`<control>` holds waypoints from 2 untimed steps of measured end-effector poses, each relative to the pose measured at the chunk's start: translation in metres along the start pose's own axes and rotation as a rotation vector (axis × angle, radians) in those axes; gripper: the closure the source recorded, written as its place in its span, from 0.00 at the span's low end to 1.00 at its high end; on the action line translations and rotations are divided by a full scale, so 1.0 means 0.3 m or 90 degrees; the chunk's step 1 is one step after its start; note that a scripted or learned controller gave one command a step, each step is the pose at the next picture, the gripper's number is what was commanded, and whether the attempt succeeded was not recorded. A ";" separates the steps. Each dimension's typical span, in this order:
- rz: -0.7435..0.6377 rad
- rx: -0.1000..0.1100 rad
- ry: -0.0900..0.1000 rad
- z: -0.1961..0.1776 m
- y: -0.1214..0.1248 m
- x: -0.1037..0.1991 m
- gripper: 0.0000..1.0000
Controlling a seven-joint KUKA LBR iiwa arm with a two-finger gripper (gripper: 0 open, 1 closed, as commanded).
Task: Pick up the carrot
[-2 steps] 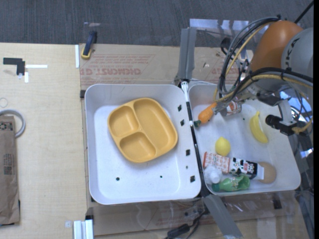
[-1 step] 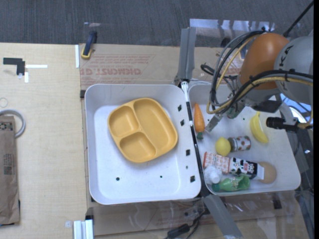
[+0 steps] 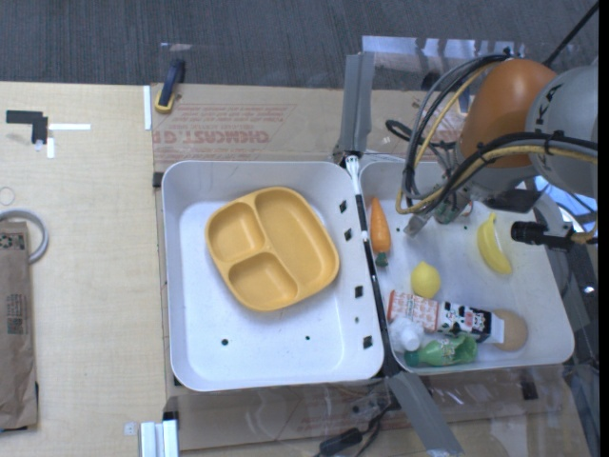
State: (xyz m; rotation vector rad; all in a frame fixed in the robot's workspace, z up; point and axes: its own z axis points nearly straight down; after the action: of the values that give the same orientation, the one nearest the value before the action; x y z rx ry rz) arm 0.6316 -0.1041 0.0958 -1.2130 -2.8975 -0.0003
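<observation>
The carrot [image 3: 379,227] is orange with a green stub at its near end. It lies lengthwise against the left wall of the right bin [image 3: 561,346]. The arm's orange band [image 3: 504,103] hangs over that bin's far end, with looped cables draped below it. My gripper [image 3: 445,209] sits under those cables, a little right of the carrot and above the bin floor. The cables and wrist hide much of it. Nothing shows in its grasp.
The right bin also holds a banana [image 3: 492,246], a lemon [image 3: 425,279], a small carton [image 3: 440,314], a green item [image 3: 442,350] and a tan ball [image 3: 512,329]. A yellow divided plate [image 3: 273,248] lies in the left bin [image 3: 190,350].
</observation>
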 end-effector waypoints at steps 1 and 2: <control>-0.010 0.000 0.001 0.025 0.042 -0.006 1.00; -0.007 0.000 0.000 0.022 0.055 -0.024 1.00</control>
State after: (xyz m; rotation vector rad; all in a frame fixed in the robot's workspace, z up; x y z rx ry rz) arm 0.6486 -0.0976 0.0891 -1.1960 -2.9047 -0.0006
